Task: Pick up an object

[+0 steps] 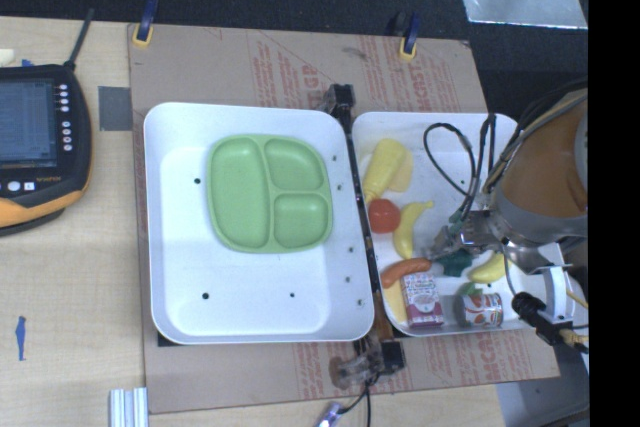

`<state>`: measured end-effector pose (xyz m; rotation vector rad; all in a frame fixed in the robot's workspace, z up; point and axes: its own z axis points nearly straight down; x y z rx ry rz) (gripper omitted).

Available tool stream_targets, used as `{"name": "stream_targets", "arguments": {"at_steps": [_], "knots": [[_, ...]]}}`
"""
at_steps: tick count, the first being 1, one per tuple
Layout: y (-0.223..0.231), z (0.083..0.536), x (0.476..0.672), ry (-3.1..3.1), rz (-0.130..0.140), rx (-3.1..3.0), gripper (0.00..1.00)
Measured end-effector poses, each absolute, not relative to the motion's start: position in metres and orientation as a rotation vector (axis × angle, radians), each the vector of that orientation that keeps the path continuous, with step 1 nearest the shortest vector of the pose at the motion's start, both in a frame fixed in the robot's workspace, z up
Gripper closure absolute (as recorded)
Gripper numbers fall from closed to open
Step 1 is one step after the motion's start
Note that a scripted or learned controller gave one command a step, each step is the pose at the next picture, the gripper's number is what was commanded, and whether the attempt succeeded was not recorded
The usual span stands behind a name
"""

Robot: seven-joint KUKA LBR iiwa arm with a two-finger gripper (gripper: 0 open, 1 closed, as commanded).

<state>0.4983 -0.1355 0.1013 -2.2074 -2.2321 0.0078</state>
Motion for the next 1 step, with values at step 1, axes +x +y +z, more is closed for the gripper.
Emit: {"name": "stream_targets", "arguments": {"at_steps": [1], "knots": [[-0.0739,0.1922,0.5567,-2.225,0.000,-2.215,1.00]]}}
